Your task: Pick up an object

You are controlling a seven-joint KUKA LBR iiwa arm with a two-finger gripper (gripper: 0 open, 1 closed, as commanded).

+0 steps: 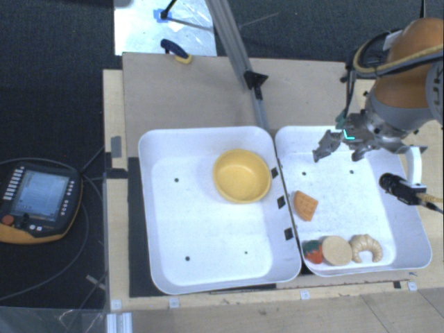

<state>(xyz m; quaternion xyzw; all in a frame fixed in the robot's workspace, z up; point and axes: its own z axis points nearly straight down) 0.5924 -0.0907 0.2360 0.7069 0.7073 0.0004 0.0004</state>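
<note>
My gripper (340,151) hangs over the far part of the right bin (409,255), open, with nothing between its spread fingers. An orange wedge-shaped piece (304,205) lies in that bin, below and left of the gripper and apart from it. Along the bin's near wall sit a red and green item (313,251), a round beige disc (337,250) and a croissant-shaped piece (366,247), close together. A yellow bowl (241,175) stands upright in the left bin (159,255), toward its far right.
A grey tripod pole (236,40) slants down to the bench just behind the seam between the bins. A blue and yellow clamp (175,50) lies at the bench's far edge. A teach pendant (35,200) rests on the floor at left.
</note>
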